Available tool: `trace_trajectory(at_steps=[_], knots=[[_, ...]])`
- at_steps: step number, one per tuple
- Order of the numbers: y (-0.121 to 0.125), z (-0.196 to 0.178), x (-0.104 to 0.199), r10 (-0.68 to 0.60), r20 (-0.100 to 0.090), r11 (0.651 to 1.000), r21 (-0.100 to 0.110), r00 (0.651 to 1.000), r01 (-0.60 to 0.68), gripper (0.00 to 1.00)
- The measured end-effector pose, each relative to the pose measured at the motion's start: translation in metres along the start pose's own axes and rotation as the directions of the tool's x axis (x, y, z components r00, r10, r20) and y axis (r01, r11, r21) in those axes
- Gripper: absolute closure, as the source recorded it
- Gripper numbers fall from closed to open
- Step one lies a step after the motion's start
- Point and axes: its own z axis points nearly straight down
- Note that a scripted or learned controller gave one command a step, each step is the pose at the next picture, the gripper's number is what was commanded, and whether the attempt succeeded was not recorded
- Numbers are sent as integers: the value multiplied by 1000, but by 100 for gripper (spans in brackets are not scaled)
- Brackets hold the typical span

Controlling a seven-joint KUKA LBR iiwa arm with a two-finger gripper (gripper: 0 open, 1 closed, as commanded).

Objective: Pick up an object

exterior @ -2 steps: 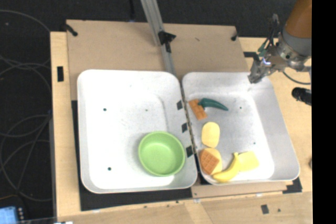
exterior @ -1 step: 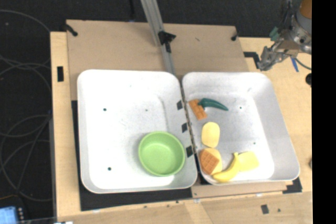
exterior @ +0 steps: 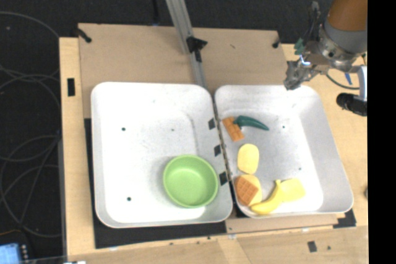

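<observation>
My gripper (exterior: pixel 292 81) hangs over the far right corner of the right bin (exterior: pixel 309 133), above its rim, with nothing seen between its fingers. Along that bin's left side lie a carrot with a green top (exterior: pixel 238 125), a pale yellow potato-like piece (exterior: pixel 248 158), an orange waffle-like piece (exterior: pixel 247 189) and a yellow banana (exterior: pixel 279 195) at the near edge. The left bin (exterior: pixel 136 127) bears a green bowl (exterior: pixel 190 180) near its front right corner. All these objects are well apart from the gripper.
A slanted metal pole (exterior: pixel 179 9) rises from the back of the bench between the bins. The tan bench board (exterior: pixel 124 52) surrounds both bins. Dark cables lie on the floor at the left.
</observation>
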Motion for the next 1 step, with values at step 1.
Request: trace_trajectory(at_steps=[1], knots=[[-14, 4, 58, -1, -1, 1000, 0, 1000, 1, 100]])
